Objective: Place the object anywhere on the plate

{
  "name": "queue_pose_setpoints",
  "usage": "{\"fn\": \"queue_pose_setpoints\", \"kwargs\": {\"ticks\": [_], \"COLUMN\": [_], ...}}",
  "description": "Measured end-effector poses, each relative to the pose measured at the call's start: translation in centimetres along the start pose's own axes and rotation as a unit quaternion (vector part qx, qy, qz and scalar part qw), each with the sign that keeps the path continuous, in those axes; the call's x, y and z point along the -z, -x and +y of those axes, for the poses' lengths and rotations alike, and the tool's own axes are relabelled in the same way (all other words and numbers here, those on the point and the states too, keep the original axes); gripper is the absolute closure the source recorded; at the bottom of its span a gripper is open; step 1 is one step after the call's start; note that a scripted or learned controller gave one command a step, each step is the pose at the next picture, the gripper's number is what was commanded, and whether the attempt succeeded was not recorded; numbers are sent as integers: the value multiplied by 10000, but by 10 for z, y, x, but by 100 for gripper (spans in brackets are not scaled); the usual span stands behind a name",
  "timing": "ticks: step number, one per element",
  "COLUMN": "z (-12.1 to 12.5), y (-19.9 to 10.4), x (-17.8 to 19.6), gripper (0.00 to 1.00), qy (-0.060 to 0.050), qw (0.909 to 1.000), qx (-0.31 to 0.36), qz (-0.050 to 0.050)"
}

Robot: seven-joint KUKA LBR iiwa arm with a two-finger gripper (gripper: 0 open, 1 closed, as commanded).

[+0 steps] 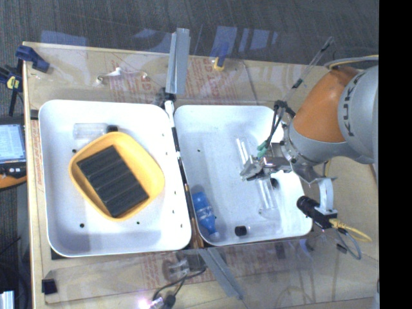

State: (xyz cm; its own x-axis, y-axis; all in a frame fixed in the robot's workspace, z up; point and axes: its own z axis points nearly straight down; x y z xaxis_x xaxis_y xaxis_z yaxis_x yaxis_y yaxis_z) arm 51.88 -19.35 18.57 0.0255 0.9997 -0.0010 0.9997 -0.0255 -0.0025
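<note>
A yellow plate (152, 172) with a dark ribbed pad (113, 181) on it lies in the left bin (51, 118). A blue bottle-like object (203, 213) lies near the front left corner of the right bin (212, 118), and a small black piece (241, 230) sits by the front wall. My gripper (256, 170) hangs low over the middle right of the right bin, up and to the right of the blue object and apart from it. A clear plastic item (268, 201) lies just below the gripper.
A faint clear item (90, 131) rests at the back of the left bin beside the plate. The metal divider post (177, 60) stands behind the gap between the bins. Cables and a yellow-tipped connector (335, 223) hang off the arm at the right.
</note>
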Motion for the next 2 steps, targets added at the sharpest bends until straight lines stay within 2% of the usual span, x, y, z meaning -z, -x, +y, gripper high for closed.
{"fn": "queue_pose_setpoints", "kwargs": {"ticks": [1, 2], "z": [40, 52], "y": [-77, -133], "x": [-30, 6], "gripper": [100, 100], "qy": [-10, -4], "qw": [9973, 9969], "qx": [737, 784], "qz": [10, 11]}}
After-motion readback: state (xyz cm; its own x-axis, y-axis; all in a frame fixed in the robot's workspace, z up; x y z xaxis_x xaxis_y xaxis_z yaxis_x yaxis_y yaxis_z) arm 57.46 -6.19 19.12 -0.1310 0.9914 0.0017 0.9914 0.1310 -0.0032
